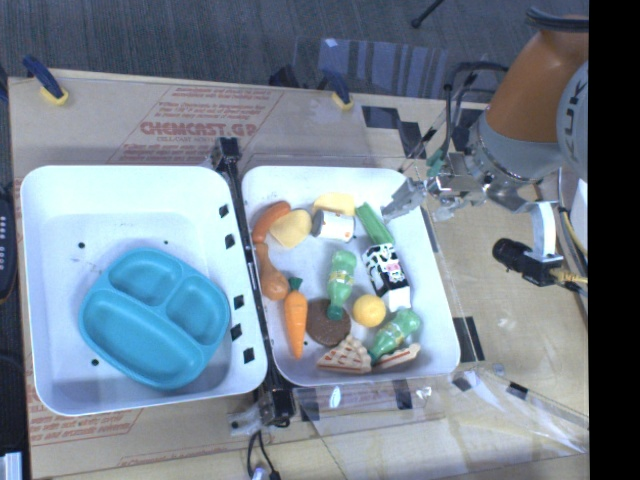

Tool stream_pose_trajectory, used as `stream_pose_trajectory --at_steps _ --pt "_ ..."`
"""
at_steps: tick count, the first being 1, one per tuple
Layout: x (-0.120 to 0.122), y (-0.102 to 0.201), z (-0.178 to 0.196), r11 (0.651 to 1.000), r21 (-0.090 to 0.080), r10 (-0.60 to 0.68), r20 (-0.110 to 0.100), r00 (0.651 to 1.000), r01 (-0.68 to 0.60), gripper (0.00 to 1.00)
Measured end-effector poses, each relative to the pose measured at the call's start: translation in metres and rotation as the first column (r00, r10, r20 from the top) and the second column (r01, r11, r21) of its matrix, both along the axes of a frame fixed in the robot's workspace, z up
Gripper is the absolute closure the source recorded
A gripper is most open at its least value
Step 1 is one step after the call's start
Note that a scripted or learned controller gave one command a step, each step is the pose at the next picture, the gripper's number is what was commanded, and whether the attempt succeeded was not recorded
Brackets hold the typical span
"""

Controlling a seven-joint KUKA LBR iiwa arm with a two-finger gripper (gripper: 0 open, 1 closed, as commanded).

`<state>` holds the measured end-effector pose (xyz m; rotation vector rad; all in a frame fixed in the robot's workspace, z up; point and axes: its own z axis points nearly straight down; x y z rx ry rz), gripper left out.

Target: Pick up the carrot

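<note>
The carrot (296, 318) is orange with a green top. It lies in the right bin (437, 268), near the front left, with its tip pointing toward the front edge. A brown round cookie (327, 322) touches its right side, and an orange sausage-like piece (271, 277) lies just to its left. My gripper (405, 198) hovers over the bin's far right corner, well away from the carrot, up and to its right. Nothing is visibly held in it.
The right bin is crowded: a cow-patterned milk carton (386, 268), green bottles (342, 274), a lemon (369, 310), a pizza slice (345, 354) and a yellow piece (334, 205). A blue divided plate (155, 315) lies in the left bin (50, 198).
</note>
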<state>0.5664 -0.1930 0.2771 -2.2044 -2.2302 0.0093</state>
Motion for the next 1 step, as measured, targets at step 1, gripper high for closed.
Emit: stream_pose_trajectory --at_steps 1 --pt "-0.0304 0.0432 -0.1814 0.999 0.006 0.047 -0.015 0.999 -0.047 0.00"
